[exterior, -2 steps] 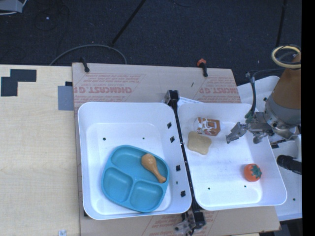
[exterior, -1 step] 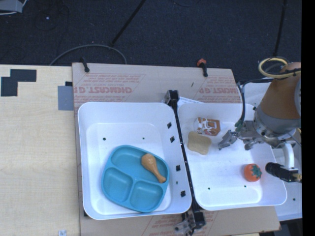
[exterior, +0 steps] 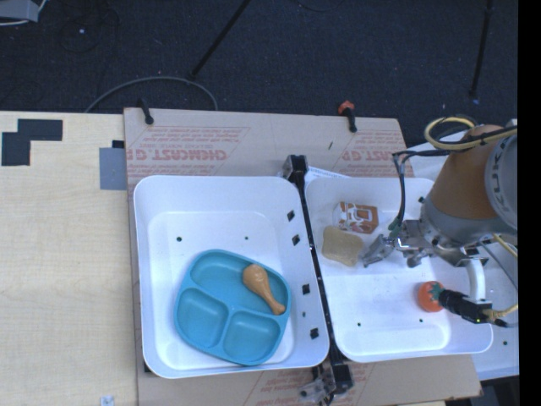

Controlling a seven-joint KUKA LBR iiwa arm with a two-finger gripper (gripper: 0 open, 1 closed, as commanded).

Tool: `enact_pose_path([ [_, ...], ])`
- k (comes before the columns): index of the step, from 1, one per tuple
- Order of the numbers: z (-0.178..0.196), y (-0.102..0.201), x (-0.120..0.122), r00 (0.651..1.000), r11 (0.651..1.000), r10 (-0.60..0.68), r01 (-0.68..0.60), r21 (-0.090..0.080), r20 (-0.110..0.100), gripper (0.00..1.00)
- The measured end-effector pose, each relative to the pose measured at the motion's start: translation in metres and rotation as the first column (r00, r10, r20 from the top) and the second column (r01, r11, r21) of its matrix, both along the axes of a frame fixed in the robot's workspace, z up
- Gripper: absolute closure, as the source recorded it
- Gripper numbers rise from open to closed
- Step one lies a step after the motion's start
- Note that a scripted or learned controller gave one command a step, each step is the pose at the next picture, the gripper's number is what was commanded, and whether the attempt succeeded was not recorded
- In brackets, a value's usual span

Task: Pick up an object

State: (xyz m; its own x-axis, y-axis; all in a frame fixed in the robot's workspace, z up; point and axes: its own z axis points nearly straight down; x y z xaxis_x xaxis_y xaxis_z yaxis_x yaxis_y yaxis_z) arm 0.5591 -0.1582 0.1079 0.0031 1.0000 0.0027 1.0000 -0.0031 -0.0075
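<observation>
In the right bin (exterior: pixel 397 337) lie a tan slice of bread (exterior: pixel 341 246), a small white and orange packet (exterior: pixel 357 216) and a red tomato-like ball (exterior: pixel 431 296). My gripper (exterior: pixel 374 253) hangs low in this bin, just right of the bread slice, with its metal fingers pointing left toward it. Nothing shows between the fingers. The left bin (exterior: pixel 161 218) holds a blue divided plate (exterior: pixel 203 311) with a brown chicken drumstick (exterior: pixel 265 288) lying on it.
The grey arm with its orange band (exterior: pixel 465 184) reaches in over the right bin's right side. A black divider (exterior: pixel 308 260) runs between the two bins. Cardboard lies under the bins, and cables loop at the right.
</observation>
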Motion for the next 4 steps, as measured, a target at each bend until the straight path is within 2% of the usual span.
enact_pose_path([
  [1, 0.012, -0.002, 0.001, 1.000, 1.000, -0.004, 0.004, -0.001, 0.002, 1.00],
  [3, 0.105, 0.000, 0.001, 1.000, 1.000, 0.004, -0.004, -0.003, 0.009, 1.00],
  [4, 0.114, 0.052, -0.016, 1.000, 1.000, 0.007, -0.007, 0.001, 0.005, 1.00],
])
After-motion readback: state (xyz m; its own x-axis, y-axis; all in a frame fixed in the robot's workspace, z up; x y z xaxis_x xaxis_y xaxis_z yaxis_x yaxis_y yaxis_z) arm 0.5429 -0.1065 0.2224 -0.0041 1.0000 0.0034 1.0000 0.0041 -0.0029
